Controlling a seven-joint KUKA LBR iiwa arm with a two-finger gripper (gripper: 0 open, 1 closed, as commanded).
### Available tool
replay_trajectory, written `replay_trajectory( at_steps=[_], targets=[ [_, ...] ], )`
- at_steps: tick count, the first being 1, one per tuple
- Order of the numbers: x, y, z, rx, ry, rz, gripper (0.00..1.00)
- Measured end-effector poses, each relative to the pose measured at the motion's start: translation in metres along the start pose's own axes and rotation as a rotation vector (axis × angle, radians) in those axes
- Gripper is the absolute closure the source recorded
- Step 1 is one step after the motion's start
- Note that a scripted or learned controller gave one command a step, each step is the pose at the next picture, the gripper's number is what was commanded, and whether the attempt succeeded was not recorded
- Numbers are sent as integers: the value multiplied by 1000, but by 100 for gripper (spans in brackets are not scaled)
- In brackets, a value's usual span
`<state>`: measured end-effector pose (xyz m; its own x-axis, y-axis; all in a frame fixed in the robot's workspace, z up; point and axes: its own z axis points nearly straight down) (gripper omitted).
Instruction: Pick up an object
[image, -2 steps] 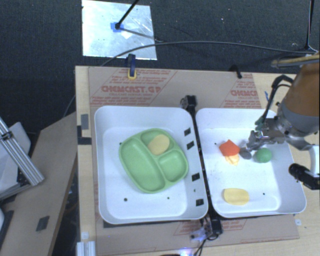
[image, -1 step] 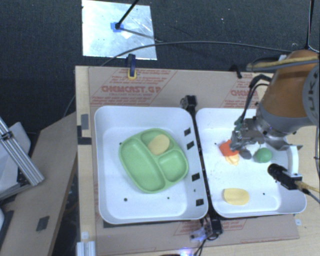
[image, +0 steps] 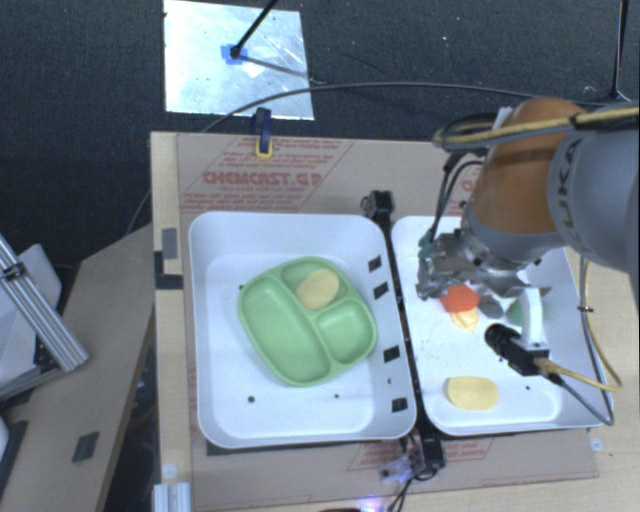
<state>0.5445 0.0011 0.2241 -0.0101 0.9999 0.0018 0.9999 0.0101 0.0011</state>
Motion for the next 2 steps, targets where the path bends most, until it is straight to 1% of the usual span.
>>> replay_trajectory(
  at_steps=[1,2],
  targets=[
    [53,-2,-4,0,0,0,100],
    [98,9,-9,-2,0,1,100]
  ],
)
